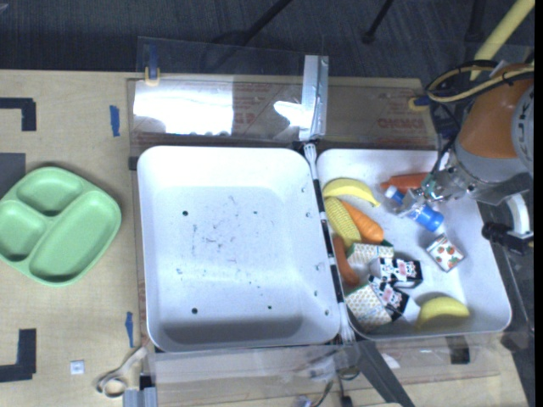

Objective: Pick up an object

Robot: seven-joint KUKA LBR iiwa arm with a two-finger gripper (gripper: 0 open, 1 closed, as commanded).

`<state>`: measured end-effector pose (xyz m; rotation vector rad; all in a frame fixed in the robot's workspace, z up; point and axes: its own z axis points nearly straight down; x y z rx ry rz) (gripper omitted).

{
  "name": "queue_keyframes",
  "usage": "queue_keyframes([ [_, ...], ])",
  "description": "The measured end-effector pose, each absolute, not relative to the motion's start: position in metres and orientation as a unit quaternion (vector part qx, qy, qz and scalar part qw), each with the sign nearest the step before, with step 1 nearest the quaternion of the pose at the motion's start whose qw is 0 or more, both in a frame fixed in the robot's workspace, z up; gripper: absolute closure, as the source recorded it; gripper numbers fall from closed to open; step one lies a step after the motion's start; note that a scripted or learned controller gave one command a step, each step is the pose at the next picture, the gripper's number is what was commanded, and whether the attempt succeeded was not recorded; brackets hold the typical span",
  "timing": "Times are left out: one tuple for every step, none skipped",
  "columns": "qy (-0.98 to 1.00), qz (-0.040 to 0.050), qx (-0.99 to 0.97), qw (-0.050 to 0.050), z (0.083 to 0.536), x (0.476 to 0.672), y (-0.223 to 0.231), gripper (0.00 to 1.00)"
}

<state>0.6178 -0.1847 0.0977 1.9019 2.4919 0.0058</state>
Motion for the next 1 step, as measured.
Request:
queue_keyframes([
  [0.869,0.0011,0.494,0.003,0.1957,0.6211,-0.1375,1.00],
])
